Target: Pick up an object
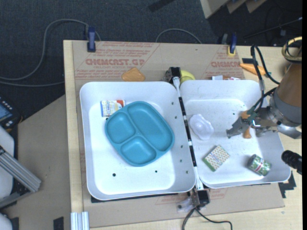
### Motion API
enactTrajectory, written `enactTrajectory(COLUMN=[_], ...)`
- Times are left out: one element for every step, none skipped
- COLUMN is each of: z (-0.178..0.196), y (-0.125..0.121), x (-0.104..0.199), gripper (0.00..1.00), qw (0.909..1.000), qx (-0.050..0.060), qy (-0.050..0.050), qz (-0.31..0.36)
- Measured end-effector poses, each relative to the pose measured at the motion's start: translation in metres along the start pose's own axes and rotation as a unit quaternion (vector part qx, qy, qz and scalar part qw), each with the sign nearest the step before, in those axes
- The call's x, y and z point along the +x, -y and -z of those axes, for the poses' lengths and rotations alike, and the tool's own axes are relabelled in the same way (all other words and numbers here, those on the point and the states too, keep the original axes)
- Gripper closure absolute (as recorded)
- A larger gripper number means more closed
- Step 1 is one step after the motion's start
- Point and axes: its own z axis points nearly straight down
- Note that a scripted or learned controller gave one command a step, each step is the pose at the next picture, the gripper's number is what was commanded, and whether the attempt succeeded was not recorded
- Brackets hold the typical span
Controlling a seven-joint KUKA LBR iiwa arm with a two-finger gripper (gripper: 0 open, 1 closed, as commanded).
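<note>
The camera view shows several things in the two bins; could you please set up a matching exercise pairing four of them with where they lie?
Things:
1. blue divided plate
2. clear plastic cup
3. patterned packet
4. green-labelled can

Places:
A. right bin, near front right corner
B. left bin, middle
C. right bin, by the divider
D. right bin, front, between cup and can

Pairs: 1-B, 2-C, 3-D, 4-A

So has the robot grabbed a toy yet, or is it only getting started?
Nothing looks grabbed yet. The pincer hangs low in the right white bin, with nothing seen between its fingers. Near it lie a clear plastic lump, a small speckled packet and a green patterned roll. The blue divided plate sits in the left bin. Grabbing and lifting are still left.
</note>
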Motion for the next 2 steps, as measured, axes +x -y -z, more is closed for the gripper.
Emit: enactTrajectory(z=[-0.141, -0.137], y=[-0.027, -0.128], x=[-0.079, -0.094], gripper=[0.0, 0.0], qw=[1.0, 1.0], qx=[0.004, -0.001], qy=[0.001, -0.004], qz=[-0.003, 0.003])
